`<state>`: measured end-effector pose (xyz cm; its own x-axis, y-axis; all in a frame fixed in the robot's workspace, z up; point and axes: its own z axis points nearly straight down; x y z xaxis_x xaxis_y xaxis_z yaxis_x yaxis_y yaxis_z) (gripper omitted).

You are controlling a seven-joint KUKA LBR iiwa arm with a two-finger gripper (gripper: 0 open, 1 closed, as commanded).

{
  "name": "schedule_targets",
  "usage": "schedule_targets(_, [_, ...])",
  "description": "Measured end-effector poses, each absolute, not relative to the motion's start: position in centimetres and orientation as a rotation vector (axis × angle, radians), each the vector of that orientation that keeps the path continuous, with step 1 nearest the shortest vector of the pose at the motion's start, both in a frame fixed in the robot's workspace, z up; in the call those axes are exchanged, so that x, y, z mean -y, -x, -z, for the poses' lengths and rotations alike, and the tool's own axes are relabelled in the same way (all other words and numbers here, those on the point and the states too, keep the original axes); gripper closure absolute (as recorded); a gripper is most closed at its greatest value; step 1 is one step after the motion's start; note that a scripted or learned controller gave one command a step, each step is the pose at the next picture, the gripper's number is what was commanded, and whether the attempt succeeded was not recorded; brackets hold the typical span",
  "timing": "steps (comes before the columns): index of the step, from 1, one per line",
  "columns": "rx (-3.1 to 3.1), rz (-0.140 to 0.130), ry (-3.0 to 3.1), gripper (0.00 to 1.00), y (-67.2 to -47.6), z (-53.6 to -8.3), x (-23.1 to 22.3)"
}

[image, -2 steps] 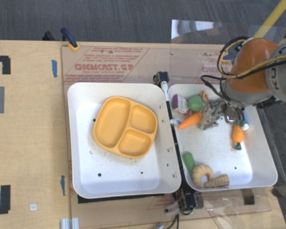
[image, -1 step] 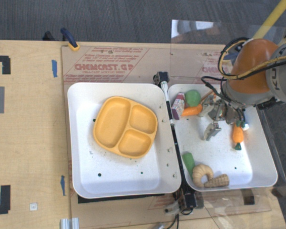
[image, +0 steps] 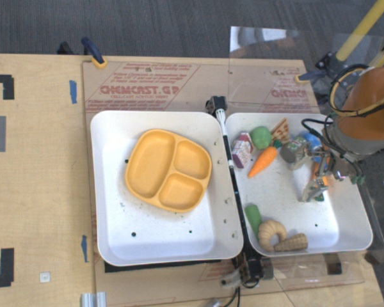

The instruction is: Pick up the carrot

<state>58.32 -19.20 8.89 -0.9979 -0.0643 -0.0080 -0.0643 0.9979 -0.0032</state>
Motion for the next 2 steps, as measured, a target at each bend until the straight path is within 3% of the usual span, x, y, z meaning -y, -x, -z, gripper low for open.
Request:
schedule_targets(1, [-3.117, 0.009, 0.105, 1.00, -58.83, -10.34, 19.05])
schedule_targets(2, [-3.119, 0.007, 0.106, 0.00, -58.79, -10.24, 19.01])
